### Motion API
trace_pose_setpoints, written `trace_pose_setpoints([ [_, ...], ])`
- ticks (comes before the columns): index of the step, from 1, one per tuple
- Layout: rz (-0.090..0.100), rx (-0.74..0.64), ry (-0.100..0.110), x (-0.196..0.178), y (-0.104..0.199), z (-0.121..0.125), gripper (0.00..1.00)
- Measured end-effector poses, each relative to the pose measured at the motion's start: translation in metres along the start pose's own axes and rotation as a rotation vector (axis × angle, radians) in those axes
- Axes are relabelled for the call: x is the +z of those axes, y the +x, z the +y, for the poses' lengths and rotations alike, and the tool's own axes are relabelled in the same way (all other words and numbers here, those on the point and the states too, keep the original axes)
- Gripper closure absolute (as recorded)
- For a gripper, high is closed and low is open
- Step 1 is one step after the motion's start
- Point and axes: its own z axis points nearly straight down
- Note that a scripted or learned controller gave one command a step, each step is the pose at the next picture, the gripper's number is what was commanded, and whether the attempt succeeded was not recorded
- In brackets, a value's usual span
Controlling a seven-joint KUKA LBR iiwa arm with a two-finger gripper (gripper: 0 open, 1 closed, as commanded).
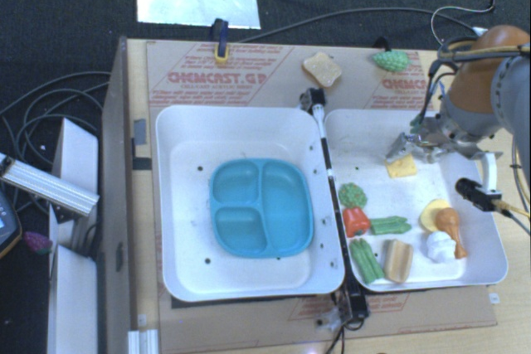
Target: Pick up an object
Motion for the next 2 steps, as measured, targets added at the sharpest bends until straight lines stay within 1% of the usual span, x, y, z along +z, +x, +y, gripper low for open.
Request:
trace_pose_setpoints([
  [1, 0.000, 0.000, -0.001, -0.0002, -0.0053, 0.0011, 0.00],
  [2, 0.000, 0.001, 0.000, 0.0003, -0.0028, -0.0058, 0.00],
])
